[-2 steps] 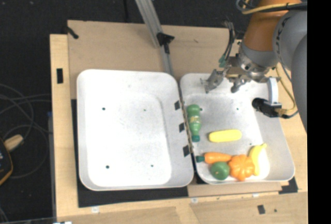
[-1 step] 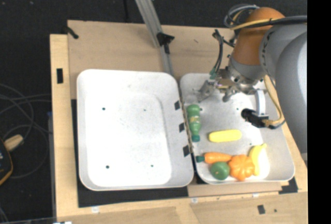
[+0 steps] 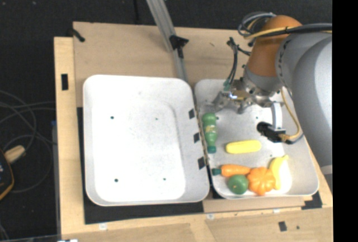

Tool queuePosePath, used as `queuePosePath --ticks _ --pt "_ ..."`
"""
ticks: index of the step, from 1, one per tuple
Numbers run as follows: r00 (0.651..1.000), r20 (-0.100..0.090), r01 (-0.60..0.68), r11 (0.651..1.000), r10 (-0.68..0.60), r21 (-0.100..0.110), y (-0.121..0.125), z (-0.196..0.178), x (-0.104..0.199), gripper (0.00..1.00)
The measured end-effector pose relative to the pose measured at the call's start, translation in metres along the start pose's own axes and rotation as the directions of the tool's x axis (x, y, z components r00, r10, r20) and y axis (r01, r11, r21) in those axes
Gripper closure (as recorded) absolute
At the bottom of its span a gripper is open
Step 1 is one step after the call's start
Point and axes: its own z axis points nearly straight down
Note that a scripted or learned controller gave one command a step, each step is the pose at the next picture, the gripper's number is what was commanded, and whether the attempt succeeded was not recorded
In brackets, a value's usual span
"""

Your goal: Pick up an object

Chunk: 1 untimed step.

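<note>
The right bin point(image 3: 302, 176) holds several toy foods. A green knobbly piece point(image 3: 210, 128) lies along its left wall. A yellow corn-like piece point(image 3: 243, 147) rests in the middle. Along the near edge sit an orange carrot point(image 3: 234, 170), a green round fruit point(image 3: 238, 184), an orange pepper point(image 3: 262, 179) and a yellow banana point(image 3: 279, 169). My gripper point(image 3: 234, 99) hangs over the far part of this bin, up and right of the green piece. Nothing shows between its fingers.
The left bin point(image 3: 140, 140) lies beside the right one, with black clips point(image 3: 197, 137) along the shared edge. A slanted metal rod point(image 3: 159, 9) rises from the bench behind the bins. The arm's grey body point(image 3: 313, 90) covers the right bin's right side.
</note>
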Motion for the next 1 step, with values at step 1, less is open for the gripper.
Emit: queuePosePath --ticks 1 --pt "1.000 0.000 -0.001 1.000 0.001 -0.003 0.0007 -0.0121 -0.0005 1.00"
